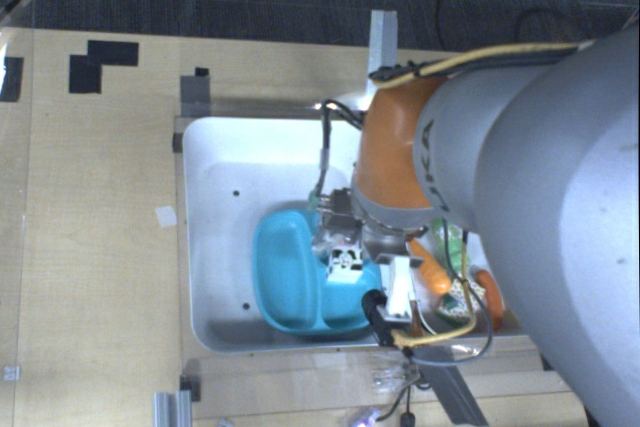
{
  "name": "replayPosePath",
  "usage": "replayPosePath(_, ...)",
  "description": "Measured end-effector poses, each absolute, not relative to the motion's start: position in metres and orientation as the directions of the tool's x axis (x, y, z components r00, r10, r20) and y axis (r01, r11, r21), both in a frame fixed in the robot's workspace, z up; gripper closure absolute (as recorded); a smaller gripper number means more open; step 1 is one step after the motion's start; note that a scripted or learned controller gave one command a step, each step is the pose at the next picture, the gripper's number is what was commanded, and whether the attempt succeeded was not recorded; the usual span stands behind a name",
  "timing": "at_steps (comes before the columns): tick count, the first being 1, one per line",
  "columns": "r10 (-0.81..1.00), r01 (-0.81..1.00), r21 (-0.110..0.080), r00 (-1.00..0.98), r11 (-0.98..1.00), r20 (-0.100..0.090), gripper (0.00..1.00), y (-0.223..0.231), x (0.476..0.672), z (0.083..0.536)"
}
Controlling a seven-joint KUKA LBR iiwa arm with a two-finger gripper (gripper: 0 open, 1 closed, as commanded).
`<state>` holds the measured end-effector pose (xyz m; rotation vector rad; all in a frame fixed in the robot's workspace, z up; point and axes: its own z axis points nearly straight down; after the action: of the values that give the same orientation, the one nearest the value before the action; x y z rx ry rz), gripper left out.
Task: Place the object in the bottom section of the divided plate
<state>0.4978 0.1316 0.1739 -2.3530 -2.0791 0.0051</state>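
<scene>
one blue plate (290, 270) is sitting in the near half of the white bin (215, 185), w/ the wrist hardware crowding over its right side. the gripper (345, 260) is hanging right at that right edge of the plate, but the mount & cables are covering the tips, so can't tell if it's clamped, apart, or carrying anything. just right of the wrist, an orange carrot-like thing (432, 273) is lying w/ some green bits beside it, half hidden under the arm; probably the object to place, tho can't say for sure, and it's not seen between any fingers. further back, the orange band (390, 150) and big grey arm (540, 215) are blocking most of the right side of the bench.

doing the step well, imo: first confirm there's really a grip on the object, then bring it over the plate's nearest section, go low before letting go so it isn't rolling over a divider, and lift straight up w/o dragging the plate. the dividers aren't readable from here, so aiming needs care.

count: 1 plate, 1 bin clearly seen, 1 orange thing, 1 arm, 1 gripper.
</scene>
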Motion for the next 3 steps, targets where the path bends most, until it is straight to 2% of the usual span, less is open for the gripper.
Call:
replayPosePath(1,0.977,0.977,-0.002,0.213,-0.213,-0.001,1.0,0.128,0.486,0.207)
replayPosePath(2,0.999,0.999,-0.002,0.035,-0.035,-0.001,1.0,0.112,0.487,0.184)
replayPosePath(3,1.0,1.0,-0.003,0.022,-0.022,-0.002,1.0,0.197,0.5,0.222)
